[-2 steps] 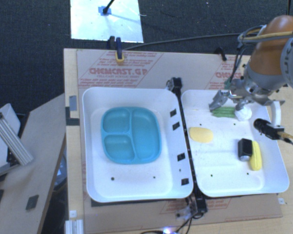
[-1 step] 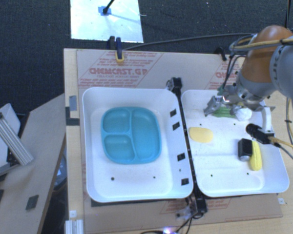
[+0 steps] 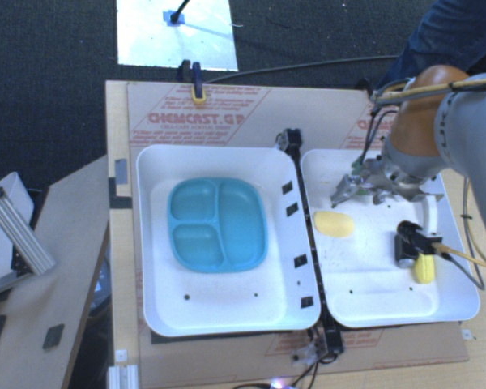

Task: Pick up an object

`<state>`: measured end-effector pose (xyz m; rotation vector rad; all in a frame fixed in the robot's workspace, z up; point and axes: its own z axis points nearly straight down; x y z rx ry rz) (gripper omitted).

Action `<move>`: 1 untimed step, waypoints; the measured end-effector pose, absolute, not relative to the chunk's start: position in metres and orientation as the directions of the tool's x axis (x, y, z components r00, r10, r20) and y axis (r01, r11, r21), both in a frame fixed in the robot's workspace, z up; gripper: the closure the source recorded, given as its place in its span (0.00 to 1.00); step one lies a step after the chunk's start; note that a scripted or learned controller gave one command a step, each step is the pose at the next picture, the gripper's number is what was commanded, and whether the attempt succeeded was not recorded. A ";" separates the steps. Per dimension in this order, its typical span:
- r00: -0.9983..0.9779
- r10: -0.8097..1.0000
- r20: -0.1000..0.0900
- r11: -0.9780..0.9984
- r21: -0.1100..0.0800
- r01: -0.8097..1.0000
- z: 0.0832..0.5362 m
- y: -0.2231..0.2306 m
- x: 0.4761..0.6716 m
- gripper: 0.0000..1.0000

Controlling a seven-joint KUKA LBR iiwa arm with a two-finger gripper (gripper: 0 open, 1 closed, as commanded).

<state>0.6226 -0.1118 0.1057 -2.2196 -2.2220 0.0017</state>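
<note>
Just beyond the pale yellow lump (image 3: 334,224) in the right-hand white bin (image 3: 389,308), the fingers (image 3: 341,194), spread apart.

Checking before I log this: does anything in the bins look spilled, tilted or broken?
Nothing stands out. The blue plate lies flat in the left bin; the yellow lump rests in the right bin.

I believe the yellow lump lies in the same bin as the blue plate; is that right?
Not quite. The camera view shows the yellow lump in the right-hand bin; the blue plate lies in the left-hand bin.
</note>
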 end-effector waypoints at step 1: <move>-0.001 1.000 0.000 0.001 0.000 1.000 0.084 -0.111 0.623 0.00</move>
